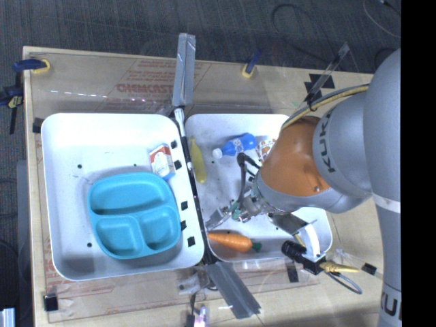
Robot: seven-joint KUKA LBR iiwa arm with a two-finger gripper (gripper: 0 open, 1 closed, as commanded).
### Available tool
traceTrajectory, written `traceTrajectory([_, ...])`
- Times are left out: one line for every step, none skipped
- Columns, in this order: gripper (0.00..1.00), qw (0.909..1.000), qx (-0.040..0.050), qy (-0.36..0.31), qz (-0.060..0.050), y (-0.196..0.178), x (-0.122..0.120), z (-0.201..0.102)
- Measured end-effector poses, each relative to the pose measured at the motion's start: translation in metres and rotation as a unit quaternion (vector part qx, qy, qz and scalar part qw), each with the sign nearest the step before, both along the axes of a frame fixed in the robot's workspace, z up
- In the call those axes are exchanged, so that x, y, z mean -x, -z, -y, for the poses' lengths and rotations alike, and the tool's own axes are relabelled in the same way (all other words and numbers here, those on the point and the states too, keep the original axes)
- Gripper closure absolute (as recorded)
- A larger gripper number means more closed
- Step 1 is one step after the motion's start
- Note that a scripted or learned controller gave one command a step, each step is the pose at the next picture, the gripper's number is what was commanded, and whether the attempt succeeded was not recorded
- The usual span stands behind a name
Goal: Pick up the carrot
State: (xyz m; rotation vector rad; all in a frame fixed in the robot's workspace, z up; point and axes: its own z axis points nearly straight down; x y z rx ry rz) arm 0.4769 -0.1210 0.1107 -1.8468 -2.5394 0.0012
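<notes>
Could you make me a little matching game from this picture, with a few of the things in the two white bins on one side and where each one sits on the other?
Things:
1. carrot
2. blue divided tray
3. banana
4. blue and white bottle

Places:
A. along the left wall of the right bin, next to the divider
B. at the near edge of the right bin
C. in the left bin
D. near the far side of the right bin, beside the arm's orange band

Pairs: 1-B, 2-C, 3-A, 4-D
</notes>
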Motion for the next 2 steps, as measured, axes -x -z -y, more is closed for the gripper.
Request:
traceTrajectory([0.0,0.9976,0.0106,-0.068,0.01,0.0105,-0.0038,-0.0032])
traceTrajectory([0.0,0.9989,0.0119,-0.044,0.008,0.012,-0.0022,-0.005])
